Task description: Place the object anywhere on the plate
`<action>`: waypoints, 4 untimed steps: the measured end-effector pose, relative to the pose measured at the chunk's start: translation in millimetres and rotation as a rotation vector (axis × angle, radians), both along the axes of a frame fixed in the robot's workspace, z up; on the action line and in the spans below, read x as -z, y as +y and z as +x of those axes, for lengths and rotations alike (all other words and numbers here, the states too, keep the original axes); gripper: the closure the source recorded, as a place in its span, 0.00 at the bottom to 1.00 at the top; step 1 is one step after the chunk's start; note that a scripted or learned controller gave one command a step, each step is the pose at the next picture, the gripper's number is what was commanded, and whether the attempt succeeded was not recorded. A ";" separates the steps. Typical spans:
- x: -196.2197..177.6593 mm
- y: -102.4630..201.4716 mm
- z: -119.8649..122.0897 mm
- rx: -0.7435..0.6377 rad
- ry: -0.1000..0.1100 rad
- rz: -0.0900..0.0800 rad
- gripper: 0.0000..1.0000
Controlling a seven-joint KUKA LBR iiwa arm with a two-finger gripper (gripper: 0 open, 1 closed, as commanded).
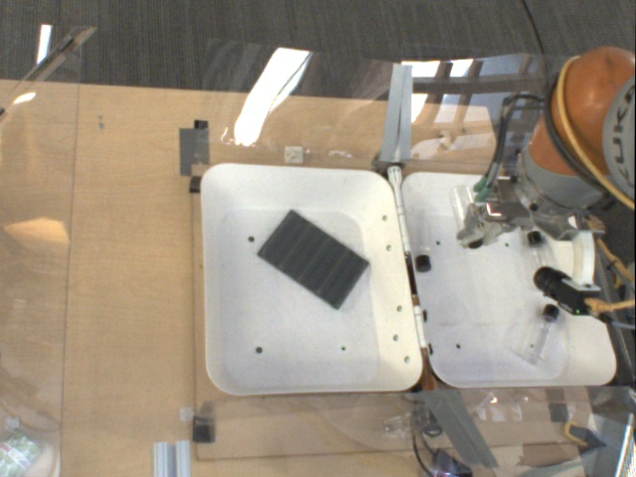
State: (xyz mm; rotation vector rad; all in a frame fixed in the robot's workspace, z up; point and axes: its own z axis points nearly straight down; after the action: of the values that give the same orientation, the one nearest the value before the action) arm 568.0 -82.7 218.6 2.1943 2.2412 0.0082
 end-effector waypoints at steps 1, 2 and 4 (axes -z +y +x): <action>13.8 78.0 19.7 0.024 0.003 0.001 1.00; 34.0 133.5 30.8 -0.050 0.004 0.000 1.00; 33.8 165.5 15.6 -0.075 0.004 0.000 0.00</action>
State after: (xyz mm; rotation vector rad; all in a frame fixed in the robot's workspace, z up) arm 583.6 82.8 184.9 2.1115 2.3238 0.0046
